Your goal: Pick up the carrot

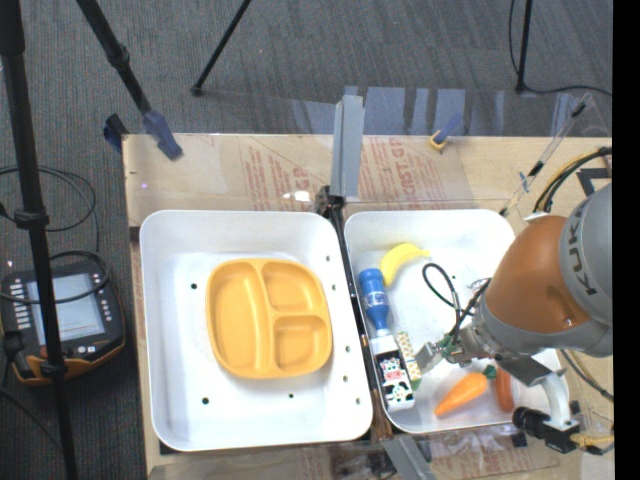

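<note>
Two shallow white bins are seen side by side on a brown bench. In the left white bin (165, 258) a yellow-orange plastic plate with three compartments (268, 317) is laid flat near the middle. In the right white bin (500, 230) a small orange plastic carrot with a green stub at its thick end (462, 393) is found near the front edge, lying at a slant with its tip pointed toward the bin's front left. A second slim reddish-orange piece (503, 392) is seen just beside the carrot's green end, partly covered by the arm. A blue plastic bottle with a white label (374, 299) is laid along the bin's left wall, a yellow banana-shaped toy (403, 259) is placed just behind it, and a white patterned box (396, 377) is set in front of the bottle. The grey arm with its orange band (535, 288) is reached in from the right, and the gripper (450, 348) is held just above and behind the carrot; whether it is open or closed cannot be told.
</note>
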{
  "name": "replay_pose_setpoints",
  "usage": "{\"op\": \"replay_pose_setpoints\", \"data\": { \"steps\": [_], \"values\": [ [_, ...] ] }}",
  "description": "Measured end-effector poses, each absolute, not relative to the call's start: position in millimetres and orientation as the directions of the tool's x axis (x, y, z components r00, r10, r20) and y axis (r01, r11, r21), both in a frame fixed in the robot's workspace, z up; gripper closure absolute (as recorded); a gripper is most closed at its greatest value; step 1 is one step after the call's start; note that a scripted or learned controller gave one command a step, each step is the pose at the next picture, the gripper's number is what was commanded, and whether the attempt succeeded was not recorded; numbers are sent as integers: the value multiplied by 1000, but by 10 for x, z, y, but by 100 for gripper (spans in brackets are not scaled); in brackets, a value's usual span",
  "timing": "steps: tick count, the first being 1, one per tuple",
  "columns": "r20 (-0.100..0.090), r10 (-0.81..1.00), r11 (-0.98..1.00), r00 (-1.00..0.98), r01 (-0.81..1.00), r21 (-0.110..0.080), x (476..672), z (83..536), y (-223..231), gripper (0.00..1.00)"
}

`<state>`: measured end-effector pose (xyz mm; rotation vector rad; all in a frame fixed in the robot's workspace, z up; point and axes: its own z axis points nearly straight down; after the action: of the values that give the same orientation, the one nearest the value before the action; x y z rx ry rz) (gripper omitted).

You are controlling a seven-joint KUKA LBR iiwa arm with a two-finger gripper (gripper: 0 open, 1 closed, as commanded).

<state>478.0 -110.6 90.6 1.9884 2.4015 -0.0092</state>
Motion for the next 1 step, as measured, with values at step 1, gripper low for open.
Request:
{"op": "replay_pose_setpoints", "data": {
  "steps": [1],
  "values": [
    [1, 854, 521, -521, 854, 0, 4759, 868, -1834, 0]
  ]
}}
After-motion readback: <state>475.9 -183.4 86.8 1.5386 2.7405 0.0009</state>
